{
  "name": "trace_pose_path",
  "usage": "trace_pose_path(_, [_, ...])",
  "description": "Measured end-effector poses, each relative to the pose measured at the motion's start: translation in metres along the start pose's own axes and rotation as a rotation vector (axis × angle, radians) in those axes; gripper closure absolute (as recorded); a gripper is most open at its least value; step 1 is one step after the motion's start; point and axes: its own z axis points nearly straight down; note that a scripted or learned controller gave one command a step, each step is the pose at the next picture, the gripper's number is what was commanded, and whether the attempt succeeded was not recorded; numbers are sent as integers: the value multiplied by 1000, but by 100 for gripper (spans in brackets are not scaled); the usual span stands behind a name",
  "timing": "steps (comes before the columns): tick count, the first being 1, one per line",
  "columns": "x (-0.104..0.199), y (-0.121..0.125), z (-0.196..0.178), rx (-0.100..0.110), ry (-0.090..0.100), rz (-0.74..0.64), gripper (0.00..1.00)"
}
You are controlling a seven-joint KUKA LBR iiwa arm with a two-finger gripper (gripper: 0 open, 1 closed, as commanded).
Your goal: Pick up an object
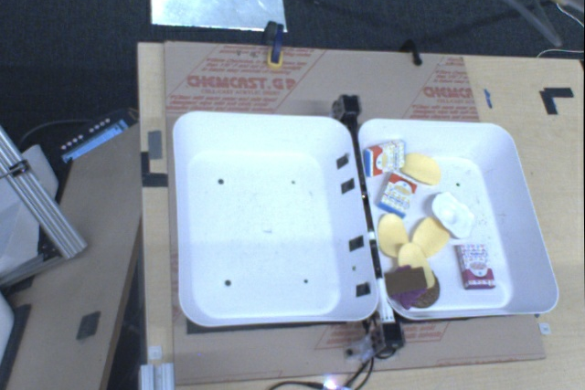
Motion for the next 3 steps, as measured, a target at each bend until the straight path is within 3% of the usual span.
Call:
trace_pose_path(1, [43,-85,0,7,0,-3,100])
trace_pose_path(2, [23,-25,1,3,-2,8,100])
trace_pose_path(3, [45,-34,1,6,-1,1,100])
